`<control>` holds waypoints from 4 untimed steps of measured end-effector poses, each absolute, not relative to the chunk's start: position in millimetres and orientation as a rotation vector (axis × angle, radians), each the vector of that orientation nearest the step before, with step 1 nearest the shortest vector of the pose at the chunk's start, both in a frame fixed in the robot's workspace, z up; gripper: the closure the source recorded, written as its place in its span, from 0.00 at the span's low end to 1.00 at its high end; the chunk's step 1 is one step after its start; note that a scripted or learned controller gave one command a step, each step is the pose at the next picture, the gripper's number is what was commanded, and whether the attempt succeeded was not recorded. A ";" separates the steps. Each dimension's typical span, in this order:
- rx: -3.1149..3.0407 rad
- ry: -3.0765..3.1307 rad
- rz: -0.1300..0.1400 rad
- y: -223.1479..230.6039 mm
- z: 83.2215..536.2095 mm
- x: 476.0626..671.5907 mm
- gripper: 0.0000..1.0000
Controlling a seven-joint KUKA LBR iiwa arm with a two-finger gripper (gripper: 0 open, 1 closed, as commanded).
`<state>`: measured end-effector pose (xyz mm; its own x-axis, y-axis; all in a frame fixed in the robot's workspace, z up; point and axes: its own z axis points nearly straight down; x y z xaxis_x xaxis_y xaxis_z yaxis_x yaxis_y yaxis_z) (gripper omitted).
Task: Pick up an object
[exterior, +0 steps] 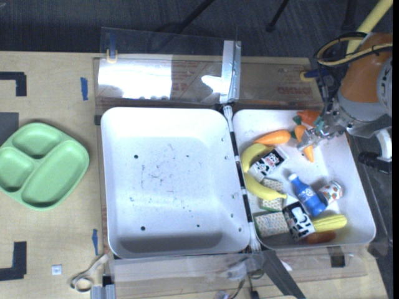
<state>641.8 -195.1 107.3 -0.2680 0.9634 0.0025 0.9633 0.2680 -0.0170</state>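
Item: gripper, at the upper right corner of the right bin, hanging from the grey arm with the orange band. We cannot tell how far the fingers stand apart, nor whether anything lies between them — the metal there is small and blurred.

Item: orange carrot-shaped pieces, touching or just beside the fingers; we judge these the likeliest target, though we see no hold on them.

Item: a second orange piece, near the fingers, toward the bin's middle wall, resting on the yellow banana.

Item: blue bottle, black-and-white carton, corn cob — heaped below the fingers, crowded because all the stock sits in this one bin.

Item: left bin, well apart from the fingers, presumably the receiving side.

Item: green divided plate, farthest off, on the surface.
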 end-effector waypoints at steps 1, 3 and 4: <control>-1.743 -2.614 -0.002 -221.4 89.1 608.9 1.00; -2.008 -2.396 0.014 -223.5 116.4 662.8 1.00; -2.007 -2.401 -0.003 -218.8 119.2 666.3 0.00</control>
